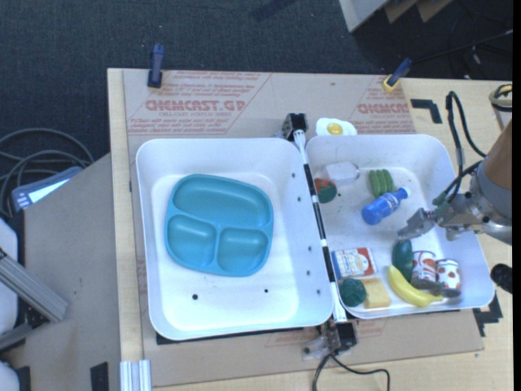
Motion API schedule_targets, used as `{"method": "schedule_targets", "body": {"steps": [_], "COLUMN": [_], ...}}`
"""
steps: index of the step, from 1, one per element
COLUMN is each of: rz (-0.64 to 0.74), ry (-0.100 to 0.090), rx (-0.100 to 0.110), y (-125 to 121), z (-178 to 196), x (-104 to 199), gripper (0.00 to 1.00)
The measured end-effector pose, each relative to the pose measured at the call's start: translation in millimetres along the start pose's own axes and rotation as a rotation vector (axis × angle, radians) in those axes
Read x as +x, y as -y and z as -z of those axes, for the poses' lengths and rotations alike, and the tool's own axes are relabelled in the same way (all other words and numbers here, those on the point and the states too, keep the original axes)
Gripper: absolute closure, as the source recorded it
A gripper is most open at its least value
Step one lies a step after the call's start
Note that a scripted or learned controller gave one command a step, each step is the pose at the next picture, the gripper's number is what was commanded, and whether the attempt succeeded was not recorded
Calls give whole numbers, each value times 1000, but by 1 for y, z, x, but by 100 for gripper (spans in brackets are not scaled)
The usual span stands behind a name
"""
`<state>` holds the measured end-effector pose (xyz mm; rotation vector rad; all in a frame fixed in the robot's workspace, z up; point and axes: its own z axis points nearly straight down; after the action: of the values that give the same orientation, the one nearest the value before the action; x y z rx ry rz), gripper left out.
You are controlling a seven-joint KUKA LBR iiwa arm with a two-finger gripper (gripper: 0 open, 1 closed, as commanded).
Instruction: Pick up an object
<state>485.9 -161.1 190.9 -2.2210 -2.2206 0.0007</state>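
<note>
Both white bins [155, 218] smooth plastic, slight sheen. Teal divided plate [218, 223] glossy plastic. Blue bottle [383, 205] shiny plastic. Banana [407, 287] smooth, plastic-looking. Surface [203, 104] matt brown cardboard with red print. Hand [419, 222] dull grey metal. Floor carpet [81, 23] dark, rough.

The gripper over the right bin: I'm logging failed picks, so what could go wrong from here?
The gripper hangs over crowded items: a dark green object, banana and red-and-white packet lie touching, so it may nudge a neighbour or grab two. The blue bottle lies on its side and could roll away.
</note>
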Motion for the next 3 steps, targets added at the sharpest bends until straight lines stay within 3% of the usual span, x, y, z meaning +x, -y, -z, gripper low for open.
{"method": "schedule_targets", "body": {"steps": [1,2,3], "rz": [1,1,2], "ry": [8,1,1], "rx": [-20,-2,-2], "y": [1,-50,-137], "z": [-82,-106,-106], "x": [5,13,-15], "gripper": [0,0,0]}}
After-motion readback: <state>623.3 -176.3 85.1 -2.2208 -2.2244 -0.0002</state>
